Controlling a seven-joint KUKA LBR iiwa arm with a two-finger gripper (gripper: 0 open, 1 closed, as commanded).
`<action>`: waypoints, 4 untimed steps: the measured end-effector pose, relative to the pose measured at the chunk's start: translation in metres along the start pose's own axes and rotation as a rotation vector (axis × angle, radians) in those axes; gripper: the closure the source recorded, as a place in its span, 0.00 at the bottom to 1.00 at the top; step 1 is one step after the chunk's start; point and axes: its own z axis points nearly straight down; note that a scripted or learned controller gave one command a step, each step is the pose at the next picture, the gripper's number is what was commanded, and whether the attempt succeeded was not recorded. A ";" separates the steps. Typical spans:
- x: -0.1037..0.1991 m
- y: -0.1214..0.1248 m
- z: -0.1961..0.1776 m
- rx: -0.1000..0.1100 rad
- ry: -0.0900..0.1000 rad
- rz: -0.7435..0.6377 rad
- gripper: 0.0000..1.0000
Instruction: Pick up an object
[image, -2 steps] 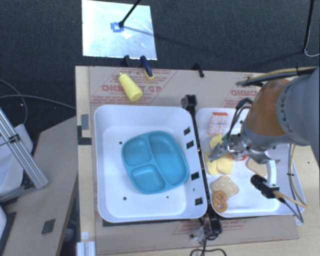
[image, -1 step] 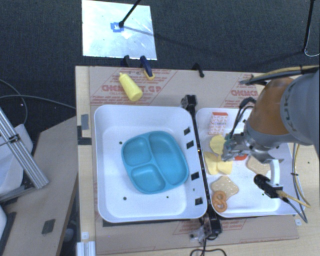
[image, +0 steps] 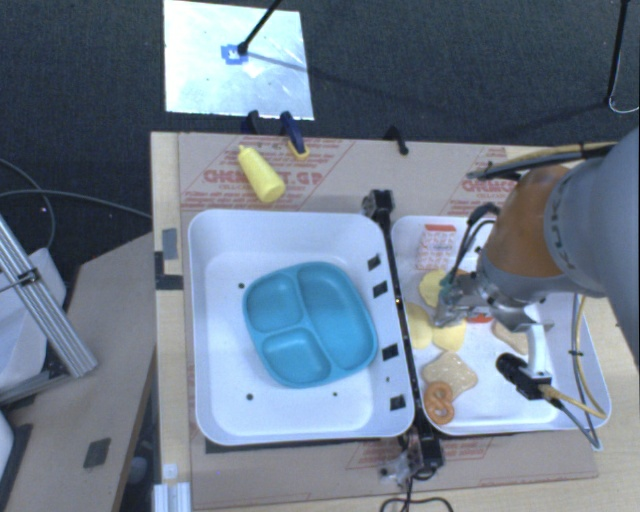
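Note:
My gripper (image: 449, 306) is low in the right bin (image: 585, 400), at its left side, with the grey arm and its orange band (image: 520, 235) reaching in from the right. It sits right over a cluster of pale yellow pieces (image: 431, 289); more yellow pieces (image: 449, 338) lie just below it. A red and white packet (image: 437, 243) lies at the bin's far end. A tan cracker (image: 449, 372) and an orange pretzel (image: 438, 402) lie near the front. The gripper hides whatever is directly under it.
The left bin (image: 225, 260) holds a blue divided plate (image: 308, 322). A yellow bottle (image: 260, 174) lies on the cardboard behind the bins, near a blue clamp (image: 294, 134). A black divider (image: 392, 300) runs between the bins. Cables (image: 585, 385) trail at the right bin's edge.

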 end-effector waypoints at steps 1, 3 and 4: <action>0.084 -0.024 -0.106 -0.005 0.004 -0.009 1.00; 0.046 -0.075 -0.140 0.003 0.002 -0.003 1.00; 0.076 -0.074 -0.145 0.000 0.002 -0.005 1.00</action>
